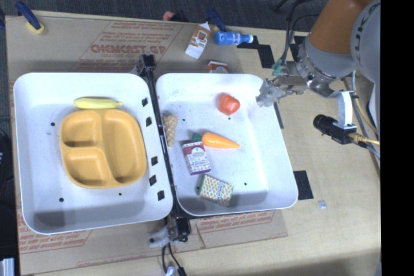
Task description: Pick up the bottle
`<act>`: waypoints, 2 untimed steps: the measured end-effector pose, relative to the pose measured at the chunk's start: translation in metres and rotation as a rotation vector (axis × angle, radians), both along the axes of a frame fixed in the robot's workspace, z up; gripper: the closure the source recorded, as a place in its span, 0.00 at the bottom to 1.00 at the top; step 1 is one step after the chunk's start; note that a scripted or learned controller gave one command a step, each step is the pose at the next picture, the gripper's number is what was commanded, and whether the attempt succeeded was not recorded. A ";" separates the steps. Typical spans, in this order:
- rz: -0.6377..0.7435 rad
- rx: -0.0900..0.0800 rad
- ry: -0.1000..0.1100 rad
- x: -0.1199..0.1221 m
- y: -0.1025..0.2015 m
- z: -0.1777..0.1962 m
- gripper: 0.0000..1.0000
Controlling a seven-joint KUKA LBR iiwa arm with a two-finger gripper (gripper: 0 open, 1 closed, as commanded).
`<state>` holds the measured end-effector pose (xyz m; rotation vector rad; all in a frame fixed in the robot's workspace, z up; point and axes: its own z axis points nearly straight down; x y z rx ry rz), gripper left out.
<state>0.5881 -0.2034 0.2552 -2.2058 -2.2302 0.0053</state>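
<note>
The blue bottle is lying on the counter at upper center, outside the bins. The pincer is hovering over the right bin's upper-right rim; can't tell how wide it is.

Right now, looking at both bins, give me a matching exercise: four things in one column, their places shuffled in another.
1. banana
2. carrot
3. blue bottle
4. yellow tray

A. on the bench behind the bins
B. right bin, near the middle
C. left bin, filling the centre
D. left bin, along the tray's far edge

Pairs: 1-D, 2-B, 3-A, 4-C
</note>
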 end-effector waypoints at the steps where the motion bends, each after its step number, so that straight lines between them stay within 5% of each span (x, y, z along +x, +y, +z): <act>1: 0.312 0.001 -0.002 -0.033 -0.007 -0.049 1.00; 2: 0.503 0.002 -0.003 -0.088 0.033 -0.096 1.00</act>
